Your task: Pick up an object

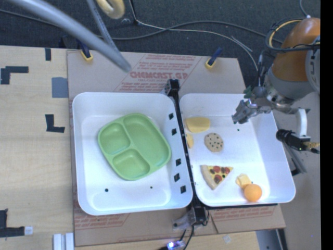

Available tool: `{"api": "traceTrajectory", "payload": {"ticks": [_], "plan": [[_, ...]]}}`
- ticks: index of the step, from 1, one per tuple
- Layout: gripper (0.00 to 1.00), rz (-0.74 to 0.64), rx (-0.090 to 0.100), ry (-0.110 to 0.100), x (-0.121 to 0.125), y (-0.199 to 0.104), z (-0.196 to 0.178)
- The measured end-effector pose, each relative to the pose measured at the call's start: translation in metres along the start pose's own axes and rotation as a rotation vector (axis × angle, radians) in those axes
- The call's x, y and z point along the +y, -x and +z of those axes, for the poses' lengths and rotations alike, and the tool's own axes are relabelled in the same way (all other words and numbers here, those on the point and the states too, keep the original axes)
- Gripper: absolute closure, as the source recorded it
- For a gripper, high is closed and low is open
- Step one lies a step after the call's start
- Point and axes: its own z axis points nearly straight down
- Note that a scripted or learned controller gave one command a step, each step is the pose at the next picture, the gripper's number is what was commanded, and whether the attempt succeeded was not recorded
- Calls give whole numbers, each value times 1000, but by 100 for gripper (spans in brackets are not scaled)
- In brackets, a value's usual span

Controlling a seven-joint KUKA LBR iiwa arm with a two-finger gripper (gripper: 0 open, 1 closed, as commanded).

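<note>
Cookie (213,142) in right bin (270,165), near, lower left of tool (242,115).

I see two white bins (83,155). Left of the divider: a light green tray (134,146). Right of it: yellow cheese (197,124), tan dark-speckled cookie (213,142), red-dotted yellow pizza slice (216,175), orange fruit (253,192).

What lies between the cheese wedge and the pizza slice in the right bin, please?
In the camera view, the round cookie sits between the cheese wedge and the pizza slice.
</note>
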Motion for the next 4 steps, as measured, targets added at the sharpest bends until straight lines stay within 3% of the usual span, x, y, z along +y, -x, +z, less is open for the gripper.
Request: {"api": "traceTrajectory", "payload": {"ticks": [2,4], "plan": [[100,-4,2,-6,-18,-102,16],[100,-8,3,-4,-39,-224,3]]}}
